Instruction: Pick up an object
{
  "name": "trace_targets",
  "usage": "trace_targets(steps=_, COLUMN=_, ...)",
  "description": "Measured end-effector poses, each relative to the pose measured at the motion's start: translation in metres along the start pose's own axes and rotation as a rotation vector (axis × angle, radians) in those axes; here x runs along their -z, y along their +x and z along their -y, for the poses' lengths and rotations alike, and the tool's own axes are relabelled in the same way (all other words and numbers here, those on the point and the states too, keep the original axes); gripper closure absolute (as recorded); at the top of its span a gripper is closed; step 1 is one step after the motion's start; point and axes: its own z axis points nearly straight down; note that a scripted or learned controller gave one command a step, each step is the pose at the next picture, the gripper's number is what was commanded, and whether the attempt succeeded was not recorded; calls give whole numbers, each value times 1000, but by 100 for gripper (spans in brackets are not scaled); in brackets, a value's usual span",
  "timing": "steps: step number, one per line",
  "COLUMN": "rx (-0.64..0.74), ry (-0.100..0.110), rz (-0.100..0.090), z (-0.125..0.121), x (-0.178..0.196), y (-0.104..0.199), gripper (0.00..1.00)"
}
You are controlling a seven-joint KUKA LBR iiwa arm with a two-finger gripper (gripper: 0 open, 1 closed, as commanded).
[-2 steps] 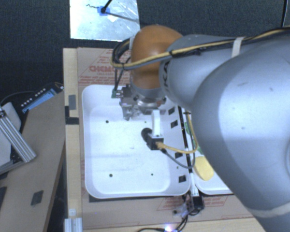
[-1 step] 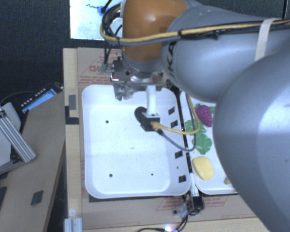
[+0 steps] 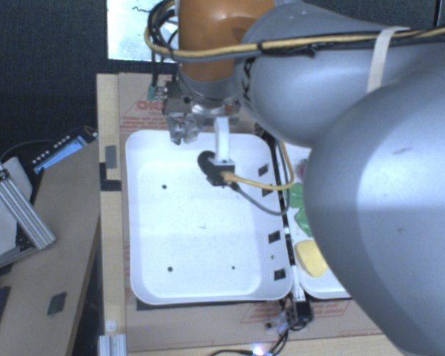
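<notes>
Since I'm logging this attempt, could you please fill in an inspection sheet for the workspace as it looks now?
Surface: left bin, white, a few dark specks on its floor.
Job's things: yellow object and green object in the right bin, mostly hidden by the arm.
Clutter: nothing seen.
Gripper: gripper above the left bin's far edge; nothing seen between the fingers.
Cables: yellow cable and grey cable trailing over the left bin.
Surroundings: metal rail at left.
</notes>
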Motion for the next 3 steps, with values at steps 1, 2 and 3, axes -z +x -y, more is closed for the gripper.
trace_targets(steps=1, rx=-1, ry=-1, rz=0, z=-25, x=8, y=-2, gripper=100)
trace_targets(steps=2, rx=-10, ry=2, rz=4, z=-32, x=0, y=-76, gripper=100)
trace_targets(steps=3, rx=-1, ry=-2, rz=0, z=-32, x=12, y=-71, gripper=100)
